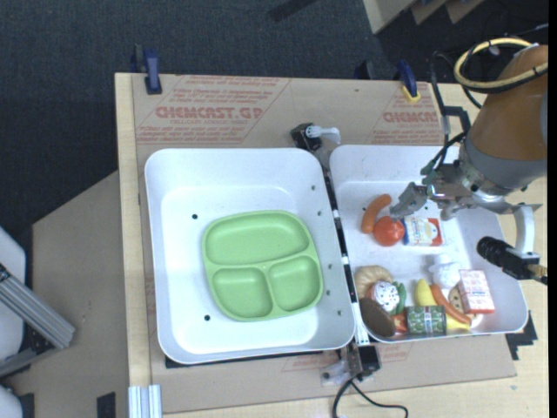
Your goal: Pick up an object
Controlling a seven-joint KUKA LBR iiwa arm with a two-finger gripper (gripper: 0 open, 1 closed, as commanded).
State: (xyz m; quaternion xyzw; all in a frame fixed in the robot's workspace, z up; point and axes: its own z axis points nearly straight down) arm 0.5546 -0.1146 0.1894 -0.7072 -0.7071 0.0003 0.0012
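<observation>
Two white bins sit side by side on a brown board printed "CHEMCAST" in red. The left bin (174, 233) holds a green divided plate (259, 264) at its middle, with open floor all round it. The right bin (365, 165) is bare along its far edge; its objects crowd the near half. The gripper (418, 197) hangs over a red tomato (389, 231) and a small white packet (422, 232), whose print is unreadable. Whether its fingers are apart cannot be told.
</observation>
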